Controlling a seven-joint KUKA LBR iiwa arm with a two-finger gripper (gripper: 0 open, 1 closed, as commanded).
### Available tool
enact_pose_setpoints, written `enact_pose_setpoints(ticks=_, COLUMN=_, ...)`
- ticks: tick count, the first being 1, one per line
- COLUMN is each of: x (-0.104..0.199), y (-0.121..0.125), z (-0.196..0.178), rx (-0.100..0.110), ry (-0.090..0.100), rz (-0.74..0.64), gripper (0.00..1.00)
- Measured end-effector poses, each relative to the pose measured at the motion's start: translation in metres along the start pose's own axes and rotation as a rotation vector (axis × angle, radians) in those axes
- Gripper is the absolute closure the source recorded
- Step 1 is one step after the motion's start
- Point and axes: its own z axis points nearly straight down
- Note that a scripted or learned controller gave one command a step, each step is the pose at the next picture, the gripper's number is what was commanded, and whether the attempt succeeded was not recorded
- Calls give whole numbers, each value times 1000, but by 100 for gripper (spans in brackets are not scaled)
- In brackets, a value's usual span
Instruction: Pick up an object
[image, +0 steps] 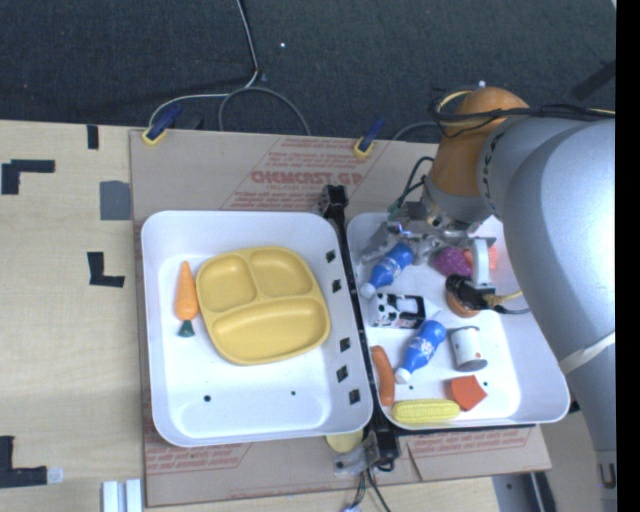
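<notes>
My gripper (408, 236) hangs low over the back left part of the right bin (530, 370), under the orange band (470, 150) of the arm. Just below it a blue bottle (390, 266) lies tilted, its upper end touching or very close to the gripper. A pink-purple toy (453, 262) sits just to the right of the gripper. A black-and-white toy (400, 311) lies in front of the bottle. Whether anything is held is hidden by the wrist.
The right bin also holds a second blue bottle (423, 345), a grey can (466, 347), a red block (467, 392), a corn cob (427, 410) and an orange stick (383, 370). The left bin (250, 410) holds a yellow divided plate (265, 303) and a carrot (186, 290).
</notes>
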Motion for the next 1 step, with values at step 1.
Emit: enact_pose_setpoints(ticks=1, x=0, y=0, z=-10, rx=0, ry=-1, rz=-2, gripper=100)
